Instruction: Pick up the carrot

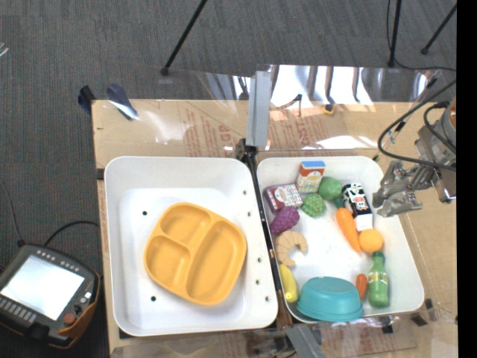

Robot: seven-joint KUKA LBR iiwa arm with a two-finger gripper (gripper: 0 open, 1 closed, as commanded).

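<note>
Orange carrot (348,230) lying flat, slanted, mid right bin (412,274).

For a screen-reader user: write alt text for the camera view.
An orange carrot lies among toy foods in the right white bin, with the arm's tool over the bin's right rim, apart from it. A teal bowl sits at that bin's near edge, and the left bin holds a yellow divided tray.
</note>
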